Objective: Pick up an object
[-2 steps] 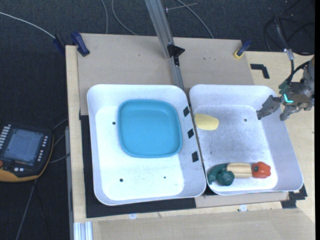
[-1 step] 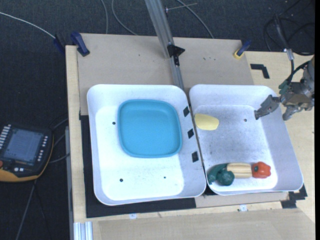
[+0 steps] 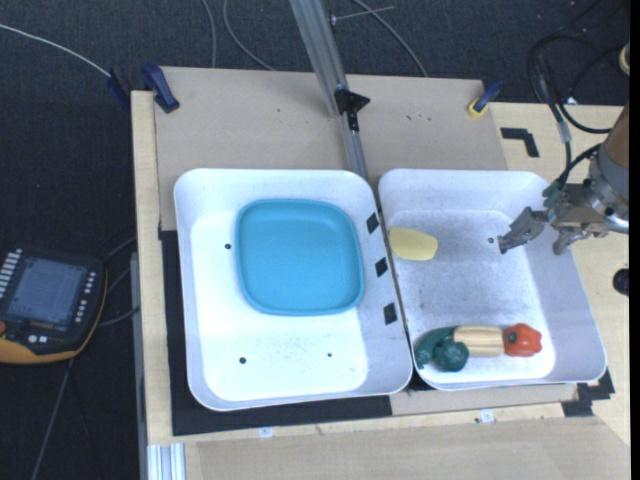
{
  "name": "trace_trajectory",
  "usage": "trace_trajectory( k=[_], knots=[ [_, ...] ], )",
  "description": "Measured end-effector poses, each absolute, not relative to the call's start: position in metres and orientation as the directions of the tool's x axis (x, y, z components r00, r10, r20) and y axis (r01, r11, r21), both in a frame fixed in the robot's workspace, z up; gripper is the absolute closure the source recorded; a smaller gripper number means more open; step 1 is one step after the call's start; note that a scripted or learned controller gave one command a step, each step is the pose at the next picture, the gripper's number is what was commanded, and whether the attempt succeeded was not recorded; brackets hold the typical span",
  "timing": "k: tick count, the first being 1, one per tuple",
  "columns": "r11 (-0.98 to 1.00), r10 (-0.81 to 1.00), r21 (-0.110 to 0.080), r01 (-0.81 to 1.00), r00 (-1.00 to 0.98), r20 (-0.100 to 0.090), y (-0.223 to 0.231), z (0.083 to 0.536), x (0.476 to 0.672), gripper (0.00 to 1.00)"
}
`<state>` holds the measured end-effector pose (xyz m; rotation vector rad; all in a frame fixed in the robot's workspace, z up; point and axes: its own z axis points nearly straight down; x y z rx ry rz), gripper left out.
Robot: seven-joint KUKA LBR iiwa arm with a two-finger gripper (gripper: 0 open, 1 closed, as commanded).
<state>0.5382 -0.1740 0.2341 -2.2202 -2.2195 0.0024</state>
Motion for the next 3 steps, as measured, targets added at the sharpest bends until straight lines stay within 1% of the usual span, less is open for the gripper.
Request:
trace_trajectory(
  k=[1, 2, 3],
  knots=[
    [0.000, 1.000, -0.003, 1.000, 0.000, 0.001, -0.171, 0.191, 0.541, 0.00],
    [0.001, 1.000, -0.004, 1.000, -0.001, 0.001, -0.160, 0.142, 0.539, 0.00],
    [0.001, 1.000, 0.001, 1.000, -0.001, 0.000, -0.161, 0.155, 0.540, 1.00]
  ],
)
